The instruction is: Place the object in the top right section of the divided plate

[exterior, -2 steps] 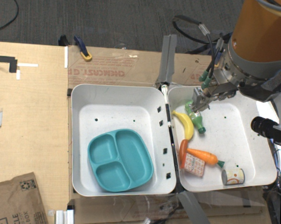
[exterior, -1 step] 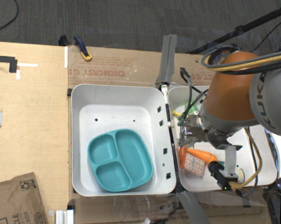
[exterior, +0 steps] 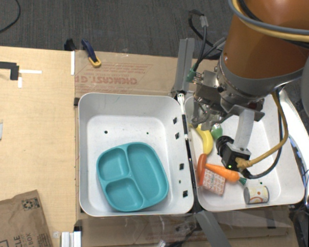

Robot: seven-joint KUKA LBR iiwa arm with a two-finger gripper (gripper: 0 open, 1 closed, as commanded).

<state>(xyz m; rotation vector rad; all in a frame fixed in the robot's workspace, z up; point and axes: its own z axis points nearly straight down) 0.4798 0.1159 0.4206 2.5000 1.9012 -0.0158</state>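
Observation:
A teal divided plate (exterior: 163,173) with three sections lies in the left bin (exterior: 92,143), and nothing is in its sections. My gripper (exterior: 207,119) hangs low over the back left part of the right bin (exterior: 290,175). It is open, and nothing shows between its fingers. Just below it lies a yellow banana (exterior: 207,141), with a small green piece (exterior: 216,131) beside it. An orange carrot (exterior: 223,172) lies further forward, across a small patterned box (exterior: 213,182).
A red-orange pepper (exterior: 200,168) lies by the right bin's left wall. A small pale cup (exterior: 258,194) lies on its side at the front right. A yellow cable (exterior: 268,151) loops from the arm over the bin. The wall between the bins carries black clips (exterior: 184,137).

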